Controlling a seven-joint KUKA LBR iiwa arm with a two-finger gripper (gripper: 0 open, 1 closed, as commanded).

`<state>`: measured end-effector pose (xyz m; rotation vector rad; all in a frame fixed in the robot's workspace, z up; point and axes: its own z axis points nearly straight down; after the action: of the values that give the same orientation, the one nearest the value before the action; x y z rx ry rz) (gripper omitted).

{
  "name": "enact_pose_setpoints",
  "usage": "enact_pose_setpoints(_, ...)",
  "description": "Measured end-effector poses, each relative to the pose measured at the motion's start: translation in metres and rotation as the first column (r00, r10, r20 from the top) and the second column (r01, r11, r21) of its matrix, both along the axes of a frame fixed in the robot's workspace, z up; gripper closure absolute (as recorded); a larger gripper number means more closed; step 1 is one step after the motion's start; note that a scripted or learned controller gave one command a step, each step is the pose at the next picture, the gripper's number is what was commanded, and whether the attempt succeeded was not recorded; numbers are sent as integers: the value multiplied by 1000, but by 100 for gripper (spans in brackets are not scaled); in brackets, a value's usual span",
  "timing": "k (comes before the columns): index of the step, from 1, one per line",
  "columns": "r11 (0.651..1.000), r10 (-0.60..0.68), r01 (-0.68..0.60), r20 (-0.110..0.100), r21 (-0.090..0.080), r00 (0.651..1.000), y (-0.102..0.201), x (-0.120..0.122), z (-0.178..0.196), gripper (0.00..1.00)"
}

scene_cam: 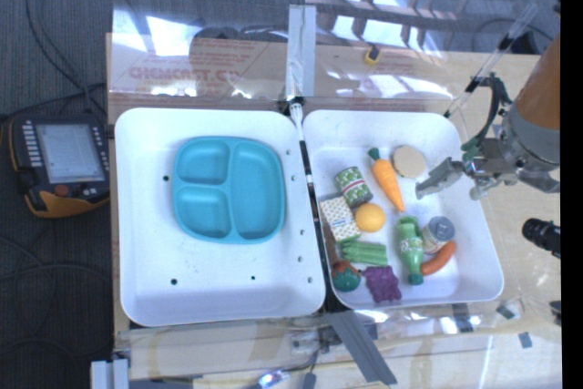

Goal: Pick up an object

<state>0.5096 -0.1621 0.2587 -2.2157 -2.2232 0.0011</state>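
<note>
Firstly, at the far left of the frame a teach pendant (59,167) with a grey screen and orange casing lies on the dark floor, with black cables running past it.

Left of centre, the left bin (146,287) sits on the table (524,278). It holds a light blue divided plate (229,189) with three compartments, lying flat near the bin's middle.

Right of centre, the right bin (474,273) stands just beside the left one. Its contents cluster in the lower middle part:
- a green can with a patterned label (352,185), tilted, in the upper left of the group;
- a white patterned box (338,218) just below the can;
- a yellow round fruit (369,217) touching the box on its right;
- an orange carrot with a green top (386,179), lying diagonally above the fruit;
- a tan round disc (409,161) beside the carrot's upper end;
- a green vegetable piece (364,251) below the fruit;
- a purple grape bunch (383,283) near the bin's lower edge;
- a green bottle (409,249), lying along the bin's length;
- a small grey can (439,229) just right of the bottle;
- a red-orange chili (439,260) below the grey can.

At the right of the frame, the gripper (455,176) is above the right bin's upper right part, well apart from the cluster. No object is between its fingers. Whether the fingers are spread or together cannot be determined.
</note>
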Motion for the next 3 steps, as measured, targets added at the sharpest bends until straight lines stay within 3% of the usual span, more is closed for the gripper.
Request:
enact_pose_setpoints(1,995,101,-101,0,-1,995,-7,50,-102,0)
enact_pose_setpoints(2,995,101,-101,0,-1,995,-7,50,-102,0)
enact_pose_setpoints(3,984,178,-178,5,-7,984,-5,78,-167,0)
